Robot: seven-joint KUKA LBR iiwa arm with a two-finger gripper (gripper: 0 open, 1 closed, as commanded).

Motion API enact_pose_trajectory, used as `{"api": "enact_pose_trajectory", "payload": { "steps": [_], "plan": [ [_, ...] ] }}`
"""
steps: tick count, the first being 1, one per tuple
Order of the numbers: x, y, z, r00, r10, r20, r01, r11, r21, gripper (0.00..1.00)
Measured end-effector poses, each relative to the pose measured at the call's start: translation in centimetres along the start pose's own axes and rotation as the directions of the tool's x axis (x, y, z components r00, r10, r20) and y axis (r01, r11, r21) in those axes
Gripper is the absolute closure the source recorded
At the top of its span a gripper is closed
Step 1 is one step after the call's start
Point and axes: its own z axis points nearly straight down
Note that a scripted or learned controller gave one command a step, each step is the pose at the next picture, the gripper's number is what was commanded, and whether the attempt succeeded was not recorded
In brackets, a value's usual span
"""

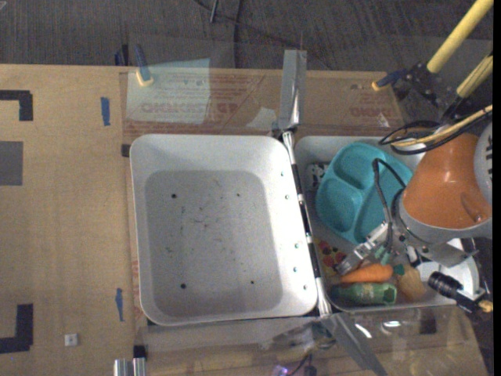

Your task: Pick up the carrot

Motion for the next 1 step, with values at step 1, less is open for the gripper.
{"api": "enact_pose_trajectory", "payload": {
  "steps": [1],
  "plan": [
    [0.31, -1.04, -2.76, 0.98, -0.2, -0.019, 0.201, 0.98, 0.013, 0.0]
  ]
}}
